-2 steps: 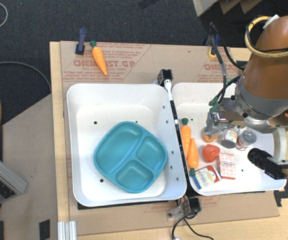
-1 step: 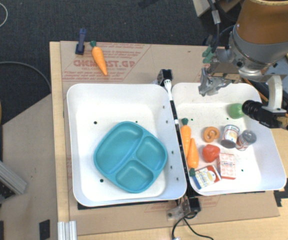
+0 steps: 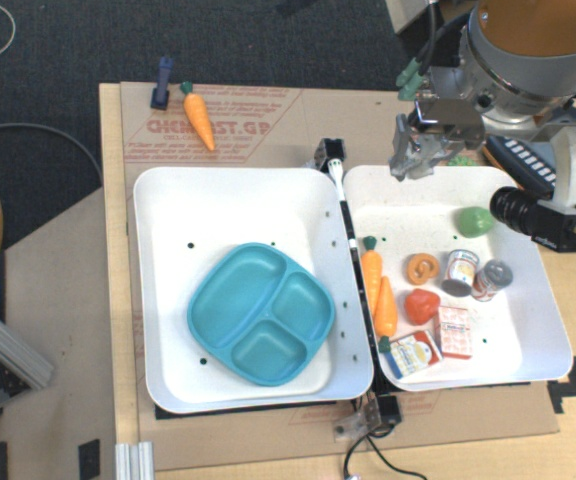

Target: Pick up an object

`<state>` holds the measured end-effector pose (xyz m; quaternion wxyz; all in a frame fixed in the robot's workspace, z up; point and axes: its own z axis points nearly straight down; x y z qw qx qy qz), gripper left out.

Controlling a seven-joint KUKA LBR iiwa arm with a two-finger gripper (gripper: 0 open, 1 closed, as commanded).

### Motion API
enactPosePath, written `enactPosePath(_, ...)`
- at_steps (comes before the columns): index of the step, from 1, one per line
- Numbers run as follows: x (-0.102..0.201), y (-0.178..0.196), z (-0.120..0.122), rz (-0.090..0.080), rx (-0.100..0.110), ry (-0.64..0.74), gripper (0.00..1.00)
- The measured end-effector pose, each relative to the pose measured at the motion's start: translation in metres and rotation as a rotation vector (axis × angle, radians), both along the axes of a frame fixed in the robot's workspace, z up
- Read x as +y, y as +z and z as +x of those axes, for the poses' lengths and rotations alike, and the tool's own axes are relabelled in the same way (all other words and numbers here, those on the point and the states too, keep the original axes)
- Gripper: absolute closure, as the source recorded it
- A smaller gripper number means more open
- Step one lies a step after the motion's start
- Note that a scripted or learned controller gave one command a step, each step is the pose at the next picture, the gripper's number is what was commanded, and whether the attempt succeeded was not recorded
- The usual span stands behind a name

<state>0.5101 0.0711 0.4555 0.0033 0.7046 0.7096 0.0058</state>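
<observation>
1. Where the grey arm ends, shows a gripper (image 3: pixel 420 156) hanging over the far rim of the right bin (image 3: pixel 528 368).
2. Cannot tell if wide or narrow, as too dark and blurry there.
3. Closest to the gripper, toward the camera and a bit to the arm's side: green ball (image 3: pixel 474 220), lying on the bin floor, apart from the gripper.
4. Farther toward the camera from the gripper: orange ring (image 3: pixel 423 267), silver can (image 3: pixel 459 271) and red tomato (image 3: pixel 422 305), all near each other.
5. Toward the camera and a little to the other side of the gripper: carrot (image 3: pixel 370 268), lying along the bin wall.
6. Farthest from the gripper in this bin: red and white box (image 3: pixel 455 330), just beside a small carton (image 3: pixel 413 352).
7. Well away from the gripper, in the left bin (image 3: pixel 158 268): blue tray (image 3: pixel 261 313).
8. Out on the cardboard, far to that same side of the gripper: second carrot (image 3: pixel 199 118).
</observation>
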Motion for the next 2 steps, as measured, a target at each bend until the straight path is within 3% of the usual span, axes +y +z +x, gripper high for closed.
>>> enactPosePath(1,0.077,0.071,-0.032,0.002,0.003,0.004,1.0)
enactPosePath(2,0.11,0.08,0.001,-0.002,0.008,-0.003,1.0)
